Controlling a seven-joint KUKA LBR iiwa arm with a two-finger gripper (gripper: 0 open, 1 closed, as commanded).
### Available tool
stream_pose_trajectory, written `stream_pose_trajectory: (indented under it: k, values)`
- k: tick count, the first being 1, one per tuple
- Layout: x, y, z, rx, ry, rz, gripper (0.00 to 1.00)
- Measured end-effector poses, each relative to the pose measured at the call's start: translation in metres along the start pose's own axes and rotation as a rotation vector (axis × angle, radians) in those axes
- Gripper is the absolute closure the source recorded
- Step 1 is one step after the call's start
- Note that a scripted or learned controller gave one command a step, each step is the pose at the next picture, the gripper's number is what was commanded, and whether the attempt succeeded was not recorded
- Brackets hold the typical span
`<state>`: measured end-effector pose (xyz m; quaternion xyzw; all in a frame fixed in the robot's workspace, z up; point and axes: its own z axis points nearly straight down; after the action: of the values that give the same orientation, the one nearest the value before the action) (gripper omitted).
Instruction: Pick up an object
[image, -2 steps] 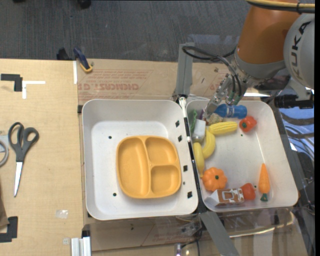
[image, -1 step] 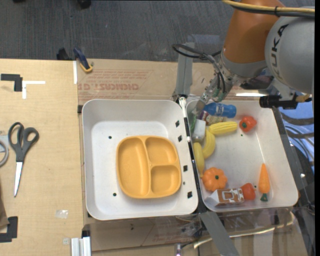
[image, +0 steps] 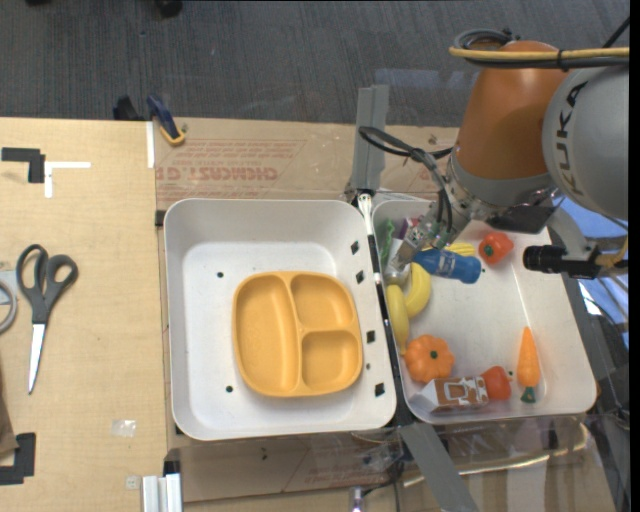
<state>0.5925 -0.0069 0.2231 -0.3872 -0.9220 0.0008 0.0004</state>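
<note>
A: Anything lifted yet?
B: No, your gripper (image: 428, 238) hangs low in the right bin (image: 560, 400), grip state I can't tell; blue bottle (image: 450, 266) lies just below-right of it, unpicked

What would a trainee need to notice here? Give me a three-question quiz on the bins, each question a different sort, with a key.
1. True or false: the yellow plate lies in the left bin.
2. Which thing lies nearest the gripper? A) carrot B) blue bottle C) pumpkin
3. Fill in: outside the bins, on the bench at far left, lie the ____.

Key: 1 true. 2 B; the bottle lies just beside the gripper in the right bin. 3 scissors.
</note>
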Motion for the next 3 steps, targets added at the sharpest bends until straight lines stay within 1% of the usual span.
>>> stream_pose_trajectory:
  k: [1, 2, 3]
  values:
    - [-0.007, 0.045, -0.062, 0.000, -0.002, 0.111, 1.00]
    - [-0.048, -0.014, -0.139, -0.001, -0.003, -0.116, 1.00]
    - [0.020, -0.024, -0.030, 0.000, 0.001, -0.129, 1.00]
